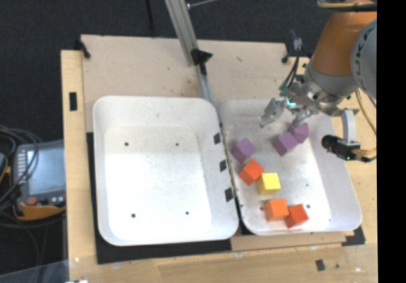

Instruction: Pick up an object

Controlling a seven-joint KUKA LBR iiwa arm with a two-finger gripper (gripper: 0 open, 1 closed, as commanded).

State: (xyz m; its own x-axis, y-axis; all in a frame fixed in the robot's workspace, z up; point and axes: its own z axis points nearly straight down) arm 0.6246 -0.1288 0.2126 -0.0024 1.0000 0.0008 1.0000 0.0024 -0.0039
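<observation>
My gripper (pixel 285 116) hangs over the back of the right bin (pixel 339 212), fingers spread open and nothing between them. One grey finger (pixel 271 112) points left. Just below the gripper lie two purple blocks (pixel 299 131) (pixel 285 143), touching each other; the nearer one sits under the right finger. A third purple block (pixel 243 148) lies by the bin's left wall. In front of it are an orange block (pixel 252 171) and a yellow block (pixel 269 182). Two more orange blocks (pixel 275 209) (pixel 296 215) sit side by side near the front wall.
The left bin (pixel 114 148) stands beside the right one, sharing a divider edge (pixel 223 161). A slanted metal pole (pixel 181 15) rises behind the bins. A black cable fitting (pixel 336 144) hangs off the arm over the right rim.
</observation>
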